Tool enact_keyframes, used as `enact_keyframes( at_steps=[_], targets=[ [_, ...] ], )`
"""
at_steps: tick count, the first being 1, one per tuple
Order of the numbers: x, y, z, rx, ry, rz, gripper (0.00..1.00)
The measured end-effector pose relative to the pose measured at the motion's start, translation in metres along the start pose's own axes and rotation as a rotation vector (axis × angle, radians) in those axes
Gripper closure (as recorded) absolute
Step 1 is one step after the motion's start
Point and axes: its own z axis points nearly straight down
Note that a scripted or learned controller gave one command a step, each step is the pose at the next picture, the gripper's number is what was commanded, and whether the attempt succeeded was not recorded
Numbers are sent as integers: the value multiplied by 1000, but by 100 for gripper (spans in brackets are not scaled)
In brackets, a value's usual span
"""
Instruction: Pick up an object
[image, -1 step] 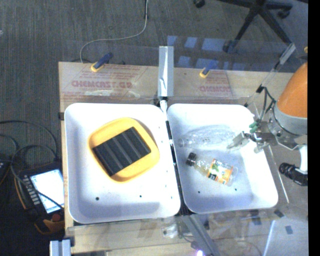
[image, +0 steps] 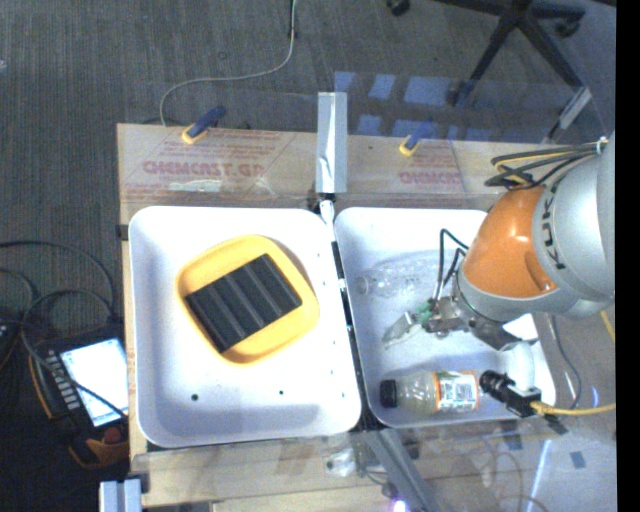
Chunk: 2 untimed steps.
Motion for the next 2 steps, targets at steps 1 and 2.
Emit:
enact_keyframes(
  at_steps=[1, 2],
  targets=[
    [-42, 16, -50, 18, 0, 356, 0],
    [-16, -36, -127, 16, 3, 25, 0]
  ],
)
